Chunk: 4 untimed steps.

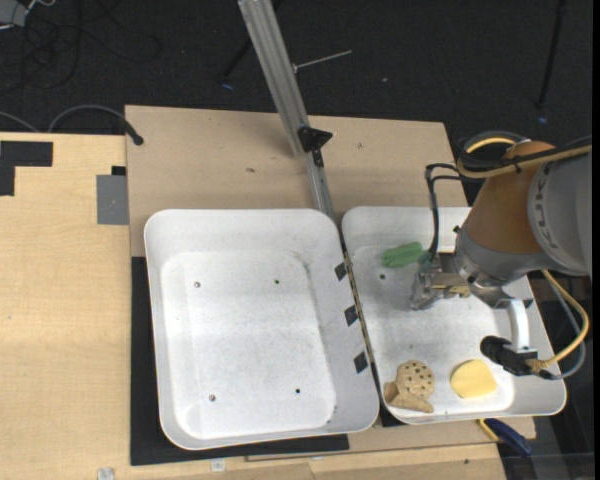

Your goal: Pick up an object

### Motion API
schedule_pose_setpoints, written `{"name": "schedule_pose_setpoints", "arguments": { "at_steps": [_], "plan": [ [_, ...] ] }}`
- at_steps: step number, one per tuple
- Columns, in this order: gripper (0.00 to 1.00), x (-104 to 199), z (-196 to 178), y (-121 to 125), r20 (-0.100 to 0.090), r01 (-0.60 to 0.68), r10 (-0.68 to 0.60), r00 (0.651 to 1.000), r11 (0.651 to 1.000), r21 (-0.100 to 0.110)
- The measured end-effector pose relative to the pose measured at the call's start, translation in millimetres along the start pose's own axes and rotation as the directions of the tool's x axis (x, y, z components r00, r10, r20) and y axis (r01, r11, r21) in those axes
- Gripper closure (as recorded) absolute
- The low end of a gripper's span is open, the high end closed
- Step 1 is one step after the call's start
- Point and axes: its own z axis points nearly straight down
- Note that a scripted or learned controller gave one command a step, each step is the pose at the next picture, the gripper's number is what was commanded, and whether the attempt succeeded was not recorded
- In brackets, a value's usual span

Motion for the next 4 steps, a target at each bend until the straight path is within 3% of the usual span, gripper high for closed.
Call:
{"name": "schedule_pose_setpoints", "arguments": {
  "at_steps": [1,3,4],
  "plan": [
    [1.0,-5,-62,-3,0.003,0.003,-0.003,1.0,1.0,0.001],
    [1.0,-16,-149,0,0.003,0.01,-0.01,1.0,1.0,0.001],
    [1.0,41,-154,0,-0.001,0.015,-0.015,1.0,1.0,0.006]
  ]
}}
